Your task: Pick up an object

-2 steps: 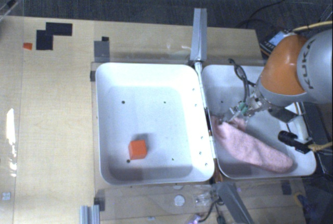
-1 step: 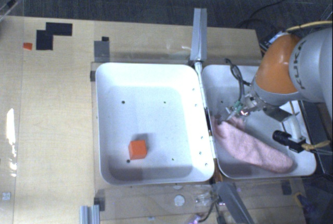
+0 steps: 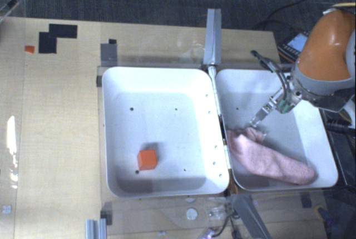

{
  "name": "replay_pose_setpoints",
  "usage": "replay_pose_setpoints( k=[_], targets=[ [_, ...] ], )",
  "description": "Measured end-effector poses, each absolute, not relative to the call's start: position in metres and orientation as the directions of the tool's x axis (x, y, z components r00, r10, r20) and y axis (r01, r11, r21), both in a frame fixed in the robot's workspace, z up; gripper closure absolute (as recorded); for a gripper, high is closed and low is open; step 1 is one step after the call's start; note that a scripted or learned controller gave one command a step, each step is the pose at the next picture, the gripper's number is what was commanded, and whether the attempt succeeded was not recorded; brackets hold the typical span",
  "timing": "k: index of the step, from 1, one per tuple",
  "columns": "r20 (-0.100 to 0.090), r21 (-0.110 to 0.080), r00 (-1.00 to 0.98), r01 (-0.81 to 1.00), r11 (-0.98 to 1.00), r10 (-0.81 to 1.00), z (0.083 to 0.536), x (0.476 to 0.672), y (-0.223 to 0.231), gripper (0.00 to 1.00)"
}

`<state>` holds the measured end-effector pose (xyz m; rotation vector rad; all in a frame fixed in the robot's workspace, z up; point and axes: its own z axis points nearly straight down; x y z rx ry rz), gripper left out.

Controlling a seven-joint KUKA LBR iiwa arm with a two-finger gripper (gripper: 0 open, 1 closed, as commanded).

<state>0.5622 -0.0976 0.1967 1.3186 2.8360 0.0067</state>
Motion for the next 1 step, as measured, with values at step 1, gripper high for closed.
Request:
replay_pose_setpoints(
  k=[1],
  targets=[
    [-0.007,0.008,-0.680,0.734,0.680,0.734,0.0968,0.5627,-0.0979,0.00]
  ],
)
